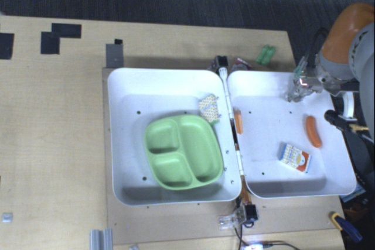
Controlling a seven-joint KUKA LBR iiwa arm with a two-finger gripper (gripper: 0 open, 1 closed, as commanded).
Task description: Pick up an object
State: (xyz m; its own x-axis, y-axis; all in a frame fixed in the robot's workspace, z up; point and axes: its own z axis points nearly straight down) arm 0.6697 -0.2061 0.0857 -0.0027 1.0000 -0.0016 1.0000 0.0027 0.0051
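In the right bin (263, 178) lie an orange sausage-shaped toy (314, 130), a small white and orange carton (294, 157), and a thin orange stick (238, 122) near the left wall. My gripper (300, 88) hangs over the bin's far right corner, above and left of the sausage toy, apart from it. Nothing shows between its fingers. The left bin (126, 126) holds a green divided plate (184, 151) and a small patterned packet (208, 107) at the plate's far right.
A green object (265, 55) lies on the bench beyond the right bin. Clips and cables sit along the divide between the bins. Black patches mark the bench at far left.
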